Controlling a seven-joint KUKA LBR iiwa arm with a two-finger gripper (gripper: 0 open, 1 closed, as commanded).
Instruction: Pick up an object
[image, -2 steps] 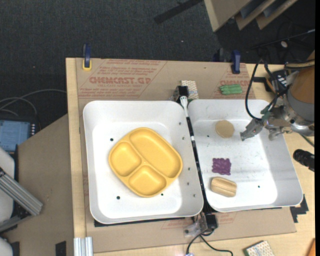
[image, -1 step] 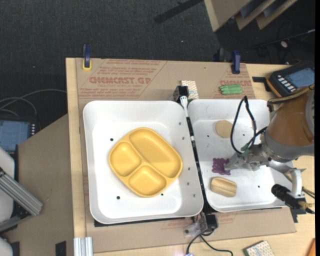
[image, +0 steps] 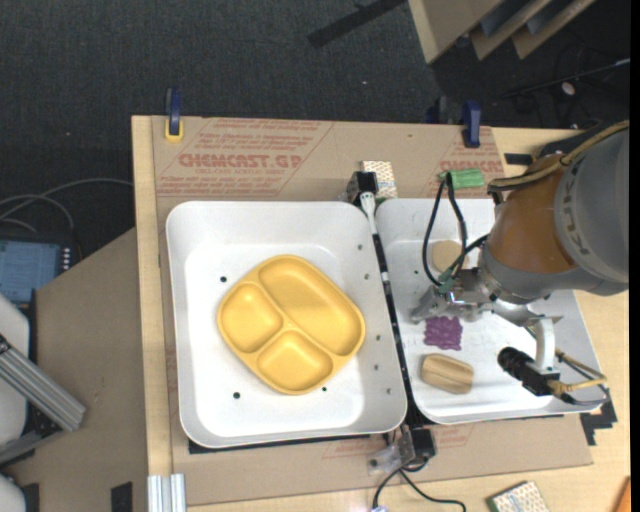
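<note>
- The arm (image: 560, 230) is reached in from the right over the right bin (image: 490, 398); much of that bin's right half is covered by it, so anything lying there is hidden.
- The left bin (image: 190, 300) is taken up by one yellow plate (image: 290, 322), well apart from the gripper; it is judged a poor target, being wide and shallow.
- The gripper (image: 452, 300) is seen low in the right bin, just above the purple piece (image: 443, 331); whether it is wide or narrow cannot be told, and nothing is seen held in it.
- A tan block (image: 446, 372) lies near the bin's front, just below the purple piece; it could be knocked aside if the descent is made off-centre.
- The purple piece is the likeliest target; it looks flat and ragged, so it may be slid along the floor rather than caught; whether it is touched by the gripper cannot be made out.
- A pale piece (image: 445, 255) near the back is partly crossed by a cable; its shape is hard to read.
</note>
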